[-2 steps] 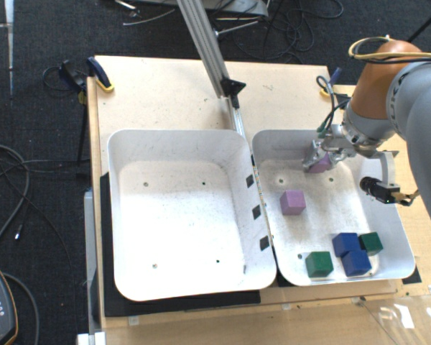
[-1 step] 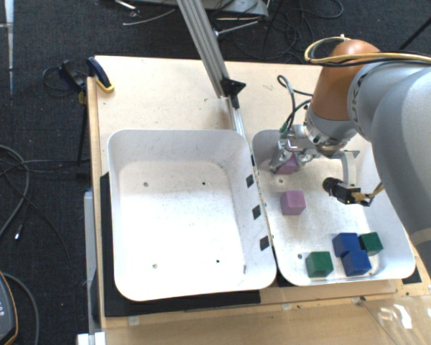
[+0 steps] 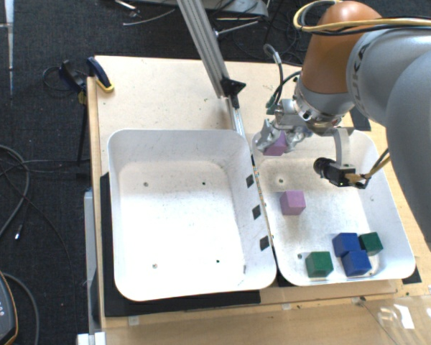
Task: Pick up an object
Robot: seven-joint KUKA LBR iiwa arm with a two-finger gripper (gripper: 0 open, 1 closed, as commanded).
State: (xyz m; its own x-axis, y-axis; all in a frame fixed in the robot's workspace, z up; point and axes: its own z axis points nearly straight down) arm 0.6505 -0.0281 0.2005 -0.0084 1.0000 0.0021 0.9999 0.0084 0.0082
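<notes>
The gripper (image 3: 276, 141) is clamped on a small purple block (image 3: 275, 147), which shows between its two grey fingers, one finger on either side of it. The held purple block hangs over the far left corner of the right bin (image 3: 329, 218), close to the rim where the two bins meet; whether it is raised clear of the bin floor cannot be told from this angle. Above the gripper the wrist rises to the orange band (image 3: 334, 42) and then the grey arm (image 3: 391, 70), which reaches in from the right. On the floor of the right bin, well apart from the gripper, a loose purple block (image 3: 292, 202) lies toward the bin's left side. Along the near edge of that bin sits a green block (image 3: 319, 264), and to its right a cluster: a far blue block (image 3: 345, 244) touching a near blue block (image 3: 357, 263), with a dark green block (image 3: 371, 243) just beside them on the right. The left bin (image 3: 179, 214) lies alongside on the pale bench (image 3: 151, 85).
</notes>
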